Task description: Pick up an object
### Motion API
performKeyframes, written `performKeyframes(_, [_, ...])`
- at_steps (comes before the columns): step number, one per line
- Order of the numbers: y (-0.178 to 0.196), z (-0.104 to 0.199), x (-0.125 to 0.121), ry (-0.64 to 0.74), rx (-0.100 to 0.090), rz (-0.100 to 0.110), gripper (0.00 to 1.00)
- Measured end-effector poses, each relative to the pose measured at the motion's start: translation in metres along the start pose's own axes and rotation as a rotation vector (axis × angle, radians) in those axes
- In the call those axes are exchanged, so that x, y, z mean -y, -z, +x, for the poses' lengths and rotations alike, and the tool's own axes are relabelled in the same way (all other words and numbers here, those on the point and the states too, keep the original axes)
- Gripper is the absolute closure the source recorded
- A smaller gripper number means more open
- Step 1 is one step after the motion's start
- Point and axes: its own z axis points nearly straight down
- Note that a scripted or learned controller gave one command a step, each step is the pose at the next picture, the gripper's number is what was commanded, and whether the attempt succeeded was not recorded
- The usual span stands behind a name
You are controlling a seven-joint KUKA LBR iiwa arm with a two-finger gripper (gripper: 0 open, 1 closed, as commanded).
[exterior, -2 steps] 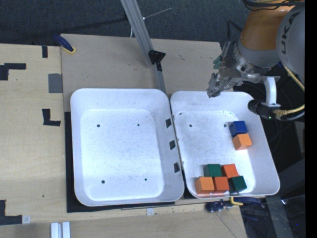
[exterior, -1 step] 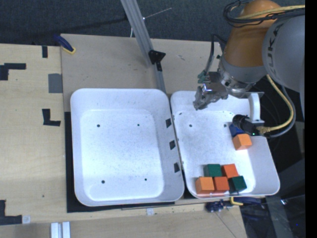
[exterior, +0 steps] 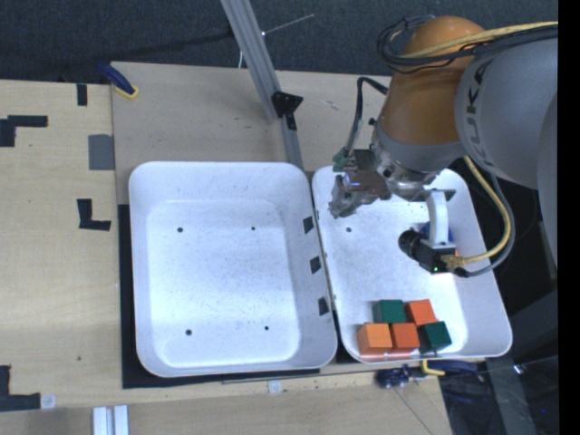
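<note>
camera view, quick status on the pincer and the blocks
Pincer over the right bin's far left corner, nothing seen in it. Orange and green blocks clustered at the bin's near end, untouched. Nothing between them.

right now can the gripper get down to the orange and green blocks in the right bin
Probably yes. The gripper hovers over the far end of the right bin, and the blocks sit clustered at its near end with bare bin floor between. Their tight packing against the near wall may hamper a clean grasp.

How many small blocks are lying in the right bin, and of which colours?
5, clustered at the near end of the right bin: green block, orange block, orange block, orange block, green block. None appears hidden.
</note>
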Motion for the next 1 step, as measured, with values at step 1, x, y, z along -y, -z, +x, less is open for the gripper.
performKeyframes(1, [-0.0046,0.0431,0.0274,0.000,0.001,0.001,1.00])
